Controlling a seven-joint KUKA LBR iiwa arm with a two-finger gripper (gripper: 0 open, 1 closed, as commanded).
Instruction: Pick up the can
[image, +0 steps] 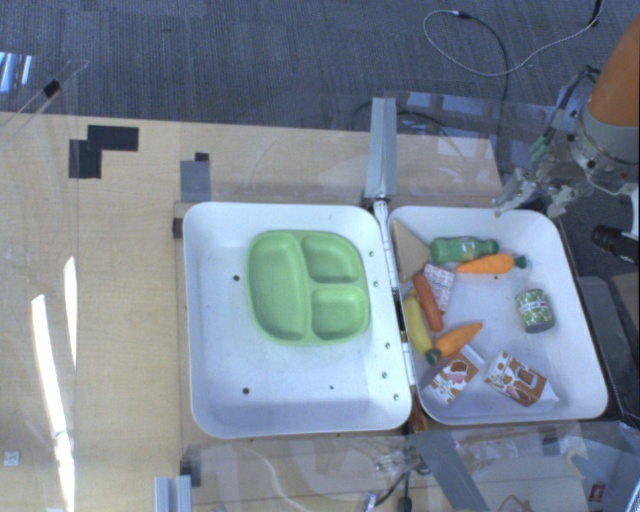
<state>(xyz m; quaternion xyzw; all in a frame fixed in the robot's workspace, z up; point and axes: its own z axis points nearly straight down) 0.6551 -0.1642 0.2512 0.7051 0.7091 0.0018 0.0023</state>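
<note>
The claw hangs over the far edge of the right bin, gripping nothing; whether it is open I cannot tell. The can lies nearer the camera, straight down-scene from it, by the bin's right wall. A carrot and a green bottle lie just far-left of the can.

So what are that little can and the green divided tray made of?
The can looks like metal or toy plastic; its green printed label hides the body, so I can't tell. The green tray looks like moulded plastic: matte, one even colour, rounded compartments.
</note>
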